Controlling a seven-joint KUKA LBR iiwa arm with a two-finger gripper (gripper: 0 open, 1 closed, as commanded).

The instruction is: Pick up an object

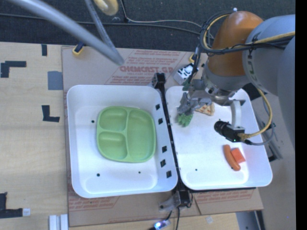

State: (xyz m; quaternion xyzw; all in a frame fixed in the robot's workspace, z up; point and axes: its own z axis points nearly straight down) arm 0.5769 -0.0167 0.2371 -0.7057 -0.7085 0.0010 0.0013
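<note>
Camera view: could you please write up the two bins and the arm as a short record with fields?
left bin: one green divided plate
right bin: green piece, tan piece, orange piece
tool: over the right bin's far left part, just above the green piece
grasp: cannot tell
orange piece: near right corner, apart from the others

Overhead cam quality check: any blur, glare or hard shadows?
Camera view: the grey bar across the top left is out of focus; the green plate and carrot are sharp; the light is soft and even; the left bin is bright, not blown out.
</note>
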